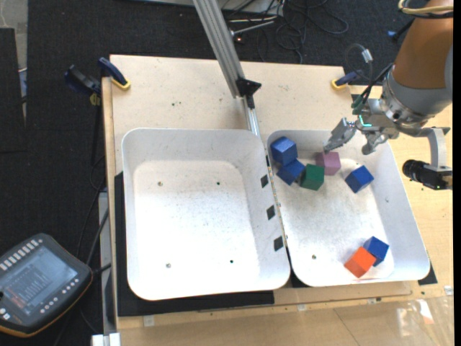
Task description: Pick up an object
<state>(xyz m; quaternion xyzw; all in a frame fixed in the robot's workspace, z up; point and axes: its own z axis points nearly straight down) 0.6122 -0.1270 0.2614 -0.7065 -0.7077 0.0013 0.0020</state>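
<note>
Gripper (354, 138) above small matte cubes (315, 166)

**Materials and finishes on the bench**

The two bins (194, 207) look like smooth white plastic with a dull sheen, their floors speckled with dark grit. The surface (180, 92) beneath is pale, matt wood, lightly scuffed. The coloured blocks (312, 176) appear matt, like foam or painted wood. The pincer (354, 137) is bare grey metal, the arm's orange band (428, 42) smooth and slightly glossy. A brushed metal pole (216, 27) crosses overhead.
</note>
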